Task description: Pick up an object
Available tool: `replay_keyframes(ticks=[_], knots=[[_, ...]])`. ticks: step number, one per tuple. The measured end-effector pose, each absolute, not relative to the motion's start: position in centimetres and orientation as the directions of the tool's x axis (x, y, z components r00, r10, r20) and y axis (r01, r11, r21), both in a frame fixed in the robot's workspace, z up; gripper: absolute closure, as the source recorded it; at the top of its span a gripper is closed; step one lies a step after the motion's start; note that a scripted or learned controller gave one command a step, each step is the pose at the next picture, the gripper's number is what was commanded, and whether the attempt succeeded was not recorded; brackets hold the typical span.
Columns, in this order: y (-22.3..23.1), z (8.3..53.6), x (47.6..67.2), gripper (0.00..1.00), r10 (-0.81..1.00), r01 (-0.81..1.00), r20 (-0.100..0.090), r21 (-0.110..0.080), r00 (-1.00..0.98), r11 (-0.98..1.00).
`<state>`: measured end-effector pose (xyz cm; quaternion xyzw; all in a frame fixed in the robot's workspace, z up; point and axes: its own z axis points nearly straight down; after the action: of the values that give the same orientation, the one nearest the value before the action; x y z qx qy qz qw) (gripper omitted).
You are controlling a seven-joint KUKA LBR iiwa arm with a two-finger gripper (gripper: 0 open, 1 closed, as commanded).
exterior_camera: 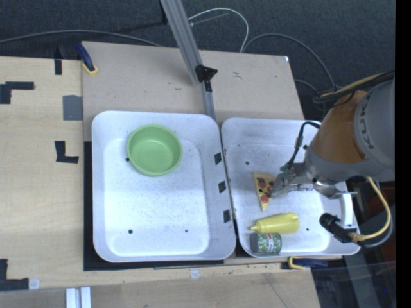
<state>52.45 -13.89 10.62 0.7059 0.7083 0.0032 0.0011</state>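
Pizza slice [262, 190]: a small flat wedge, yellow with red spots, lying in the right bin [257, 136] near its middle, point toward the near edge.
Gripper [280, 183]: low over the right bin, its tip just beside the slice's right edge, possibly touching it.
Finger state: cannot be told; the tip is dark and blurred against the arm [347, 140].
Hold: nothing is seen between the fingers, so no grasp can be claimed.
Risk, thin object: the slice lies flush on the bin floor, so the fingers may close above it or slide over it.
Risk, offset: the tip sits to one side, so closing may push the slice away.
Neighbours: a yellow bottle [276, 223] and a green can [266, 243] lie near the front, apart from the slice.
Left bin [109, 191]: holds a green bowl [154, 150].
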Motion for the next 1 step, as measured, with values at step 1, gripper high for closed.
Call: replay_keyframes(ticks=[1], knots=[[-13.91, 14.88, 52.90, 1.00, 1.000, 1.000, -0.001, 0.002, -0.002, 0.002]])
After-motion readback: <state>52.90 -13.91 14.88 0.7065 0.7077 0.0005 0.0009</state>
